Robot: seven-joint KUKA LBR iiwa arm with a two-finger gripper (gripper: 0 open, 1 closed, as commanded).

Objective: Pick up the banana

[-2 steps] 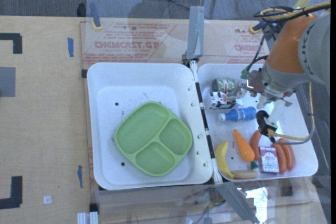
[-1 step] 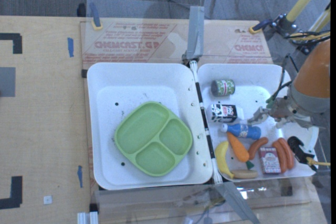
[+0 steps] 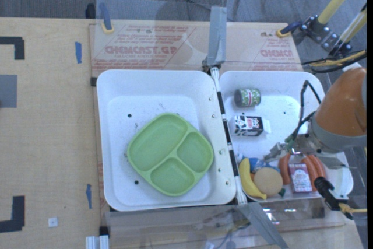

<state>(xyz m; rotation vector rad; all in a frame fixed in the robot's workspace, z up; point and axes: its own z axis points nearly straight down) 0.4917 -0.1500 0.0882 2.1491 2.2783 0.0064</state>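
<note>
The banana (image 3: 249, 179) is yellow and curved, lying in the front left corner of the right bin (image 3: 280, 81), against the wall it shares with the left bin. A round tan bun (image 3: 268, 181) touches its right side. My gripper (image 3: 281, 151) hangs over the front half of the right bin, up and to the right of the banana and apart from it, roughly above the bun and the orange sausages (image 3: 315, 166). Nothing is seen held in it. The grey arm with its orange band (image 3: 347, 105) covers the bin's right side.
A green can (image 3: 247, 97) lies at the back of the right bin, with a black-and-white milk carton (image 3: 249, 125) just in front of it. A red packet (image 3: 301, 178) lies between the sausages. The left bin (image 3: 116, 90) holds a green divided plate (image 3: 170, 154).
</note>
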